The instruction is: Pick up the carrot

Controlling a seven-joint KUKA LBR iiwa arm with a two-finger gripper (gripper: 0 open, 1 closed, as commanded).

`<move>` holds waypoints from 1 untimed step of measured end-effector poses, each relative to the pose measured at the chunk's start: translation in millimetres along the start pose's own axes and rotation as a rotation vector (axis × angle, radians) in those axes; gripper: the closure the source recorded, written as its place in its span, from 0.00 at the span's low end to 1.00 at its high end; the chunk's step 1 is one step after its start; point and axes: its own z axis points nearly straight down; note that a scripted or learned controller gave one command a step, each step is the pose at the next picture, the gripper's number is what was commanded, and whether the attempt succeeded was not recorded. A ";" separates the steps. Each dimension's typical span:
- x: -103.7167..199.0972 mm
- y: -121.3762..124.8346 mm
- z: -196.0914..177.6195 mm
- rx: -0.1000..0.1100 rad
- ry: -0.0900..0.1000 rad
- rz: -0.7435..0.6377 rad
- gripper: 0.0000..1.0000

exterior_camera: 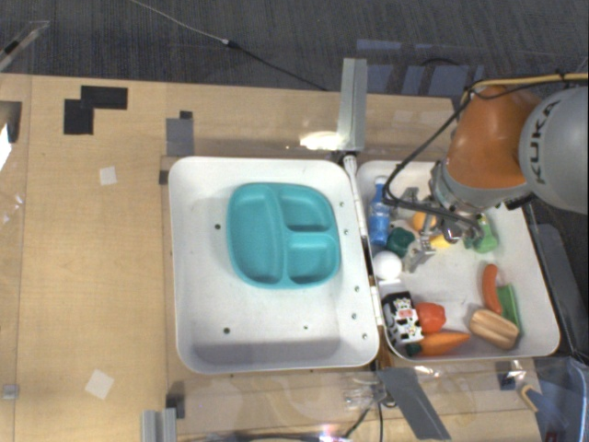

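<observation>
Carrot (444,343) wedged against bin wall (479,355), tomato (430,317) and bread roll (494,328) crowding

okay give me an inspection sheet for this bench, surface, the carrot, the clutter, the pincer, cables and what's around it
Surface: wooden bench bearing two white bins side by side.
Job's things: carrot lies near the front wall of the right bin, untouched.
Clutter: teal divided tray in the left bin; blue bottle, white ball, bread roll and other toy foods in the right bin.
Pincer: pincer sits low over the right bin's back half, apart from the carrot; finger state unclear.
Cables: black cable loops along the arm.
Surroundings: dark carpet behind the bench.
</observation>
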 end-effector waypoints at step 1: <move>-4.5 -2.6 -16.3 0.006 -0.016 -0.002 1.00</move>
